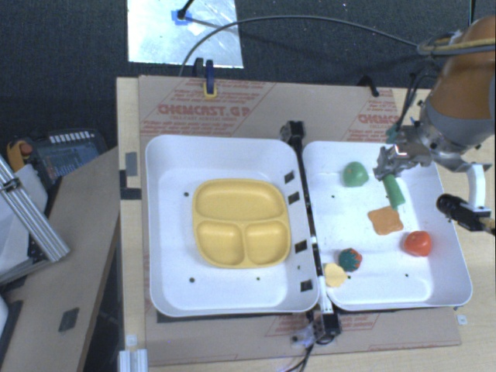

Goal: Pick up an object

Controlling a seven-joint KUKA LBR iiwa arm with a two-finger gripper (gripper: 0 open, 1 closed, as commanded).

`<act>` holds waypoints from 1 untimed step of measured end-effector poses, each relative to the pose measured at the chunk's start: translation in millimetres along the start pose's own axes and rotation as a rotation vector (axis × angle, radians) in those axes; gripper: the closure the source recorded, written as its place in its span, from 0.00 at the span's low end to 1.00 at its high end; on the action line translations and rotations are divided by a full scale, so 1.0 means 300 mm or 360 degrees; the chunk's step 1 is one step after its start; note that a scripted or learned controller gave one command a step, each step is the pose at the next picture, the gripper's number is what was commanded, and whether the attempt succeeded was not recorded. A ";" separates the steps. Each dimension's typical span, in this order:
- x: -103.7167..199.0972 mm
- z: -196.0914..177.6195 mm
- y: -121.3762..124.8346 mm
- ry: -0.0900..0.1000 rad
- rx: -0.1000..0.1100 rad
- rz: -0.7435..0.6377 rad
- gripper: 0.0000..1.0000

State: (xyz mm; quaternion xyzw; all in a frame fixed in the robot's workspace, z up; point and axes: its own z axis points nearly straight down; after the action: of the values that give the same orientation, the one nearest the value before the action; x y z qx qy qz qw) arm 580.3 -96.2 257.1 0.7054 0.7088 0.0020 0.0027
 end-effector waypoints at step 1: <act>0.171 -0.014 -0.014 0.0003 0.0007 -0.0006 1.00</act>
State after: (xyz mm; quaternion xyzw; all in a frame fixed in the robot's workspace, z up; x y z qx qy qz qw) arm 575.9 -45.0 261.1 0.7040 0.7102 0.0011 0.0003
